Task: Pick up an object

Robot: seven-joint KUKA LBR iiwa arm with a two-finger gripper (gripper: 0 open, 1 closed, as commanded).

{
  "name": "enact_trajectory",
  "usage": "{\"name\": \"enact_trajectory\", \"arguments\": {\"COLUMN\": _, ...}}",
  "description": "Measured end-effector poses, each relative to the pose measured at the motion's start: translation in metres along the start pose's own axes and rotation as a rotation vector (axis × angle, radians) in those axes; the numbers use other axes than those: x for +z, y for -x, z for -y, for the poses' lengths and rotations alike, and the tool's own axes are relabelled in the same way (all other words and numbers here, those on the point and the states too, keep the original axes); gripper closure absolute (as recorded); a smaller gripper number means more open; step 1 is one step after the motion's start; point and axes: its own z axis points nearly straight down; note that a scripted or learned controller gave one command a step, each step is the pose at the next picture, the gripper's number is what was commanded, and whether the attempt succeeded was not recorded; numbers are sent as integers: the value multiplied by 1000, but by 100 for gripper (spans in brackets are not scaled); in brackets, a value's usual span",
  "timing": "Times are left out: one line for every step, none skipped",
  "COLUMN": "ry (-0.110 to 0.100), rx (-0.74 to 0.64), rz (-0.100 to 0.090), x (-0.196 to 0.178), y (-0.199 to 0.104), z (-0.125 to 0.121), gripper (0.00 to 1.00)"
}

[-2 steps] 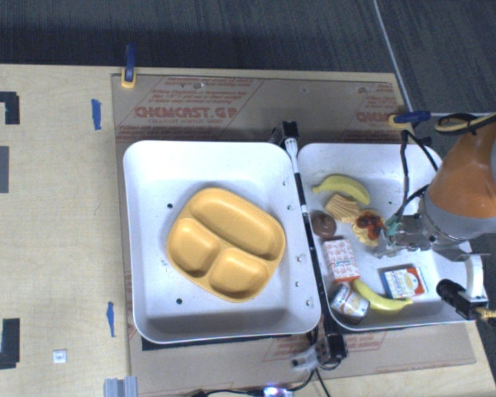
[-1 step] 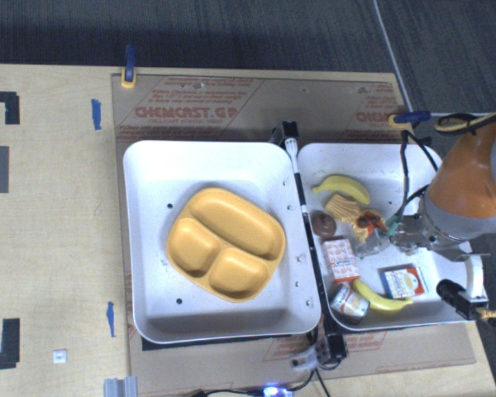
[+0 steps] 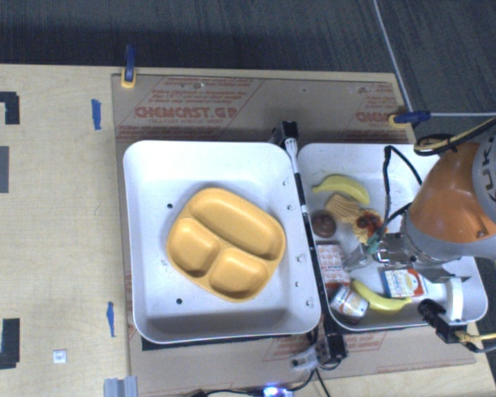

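Camera view, looking down at a slant on a wooden bench that carries two shallow white bins side by side. A yellow three-compartment plate [image 3: 225, 243] lies by itself in the left bin [image 3: 149, 180], tilted at an angle to the bin's walls, apart from the clutter and from the arm. The right bin [image 3: 471, 300] holds a loose jumble of small toy foods, likely heaped there so a program has many targets to try: a banana [image 3: 342, 187] near the far wall, a brown round piece [image 3: 323, 222] just below it, a second banana [image 3: 379, 297] near the front wall, a small can [image 3: 348, 303] touching that banana's left end, and a white carton [image 3: 401, 283] just beside it.

A grey arm with an orange band [image 3: 450, 201] reaches in from the right and hangs over the middle of the right bin. Its gripper [image 3: 379, 246] sits low among the objects, between the two bananas. How far the hand is spread, and whether it has hold of anything, cannot be told; the wrist and the clutter hide it.
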Motion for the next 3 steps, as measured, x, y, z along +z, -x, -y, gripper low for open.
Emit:
{"name": "enact_trajectory", "arguments": {"ry": -9, "rx": -9, "rz": -16, "x": -8, "y": -8, "z": 0, "gripper": 100}}
{"name": "enact_trajectory", "arguments": {"ry": -31, "rx": -16, "rz": -29, "x": -98, "y": -157, "z": 5, "gripper": 100}}
{"name": "enact_trajectory", "arguments": {"ry": -32, "rx": -15, "rz": -27, "x": -97, "y": -98, "z": 4, "gripper": 100}}
